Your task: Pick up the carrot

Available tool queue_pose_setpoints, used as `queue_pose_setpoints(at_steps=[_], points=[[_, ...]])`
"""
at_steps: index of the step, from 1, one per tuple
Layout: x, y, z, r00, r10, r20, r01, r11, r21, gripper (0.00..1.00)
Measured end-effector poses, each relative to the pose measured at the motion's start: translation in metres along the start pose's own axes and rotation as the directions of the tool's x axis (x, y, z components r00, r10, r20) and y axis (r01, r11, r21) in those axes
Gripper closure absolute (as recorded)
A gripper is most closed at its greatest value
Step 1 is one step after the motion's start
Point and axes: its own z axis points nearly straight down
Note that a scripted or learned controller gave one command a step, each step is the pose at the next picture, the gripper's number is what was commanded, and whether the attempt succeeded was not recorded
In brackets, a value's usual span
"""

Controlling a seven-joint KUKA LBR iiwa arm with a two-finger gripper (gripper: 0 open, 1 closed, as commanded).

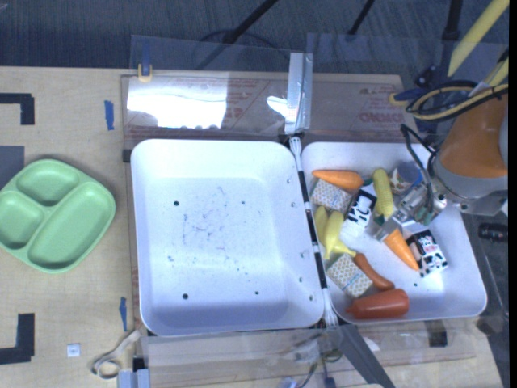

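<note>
Two orange carrot-like pieces lie in the right bin [468, 293]. The longer carrot [338, 179] rests near the bin's back left corner. A shorter carrot [400, 248] lies tilted toward the right middle. My gripper [393, 221] hangs low over the bin's middle, reaching in from the right, just above and touching or nearly touching the shorter carrot's upper end. The grey wrist and orange band [477, 140] hide part of the bin's right rear. Nothing is visibly lifted.
Around the gripper lie a yellow banana [329, 229], a yellow piece [382, 192], patterned blocks [329, 194], black-and-white boxes [432, 254], and red sausages [378, 303]. The left bin [153, 168] adjoins. A green divided plate [52, 214] sits far left.
</note>
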Motion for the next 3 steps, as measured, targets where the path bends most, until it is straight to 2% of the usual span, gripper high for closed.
queue_pose_setpoints(at_steps=[1,2,3], points=[[-0.002,0.001,-0.012,1.000,0.002,0.007,-0.002,1.000,-0.006,1.00],[-0.039,0.010,-0.101,0.939,0.344,0.000,-0.344,0.939,0.003,1.00],[-0.031,0.075,-0.154,0.932,0.362,-0.001,-0.362,0.932,0.003,1.00]])
